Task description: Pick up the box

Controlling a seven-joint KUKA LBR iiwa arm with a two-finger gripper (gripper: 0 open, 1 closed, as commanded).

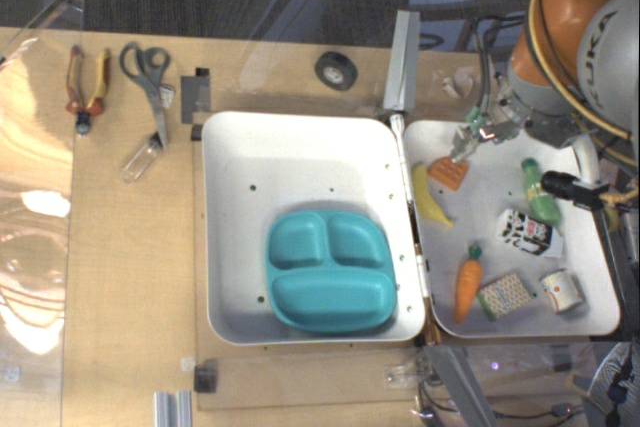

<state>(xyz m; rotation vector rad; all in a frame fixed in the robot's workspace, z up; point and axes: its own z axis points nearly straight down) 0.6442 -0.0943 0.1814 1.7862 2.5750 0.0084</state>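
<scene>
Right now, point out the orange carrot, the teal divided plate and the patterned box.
orange carrot (467, 286), camera view, middle of its body.
teal divided plate (331, 270), camera view, central ridge.
patterned box (505, 295), camera view, top face.

Just below the jaws lies an orange ridged piece, with a yellow banana a little further down and to their left, both in the right bin. A carrot sits well below the jaws, a green bottle off to their right. Down-left of the jaws, the left bin holds a teal divided tray. Up-left of them a black tape roll rests on the tabletop; scissors and red-handled pliers lie far left.
</scene>
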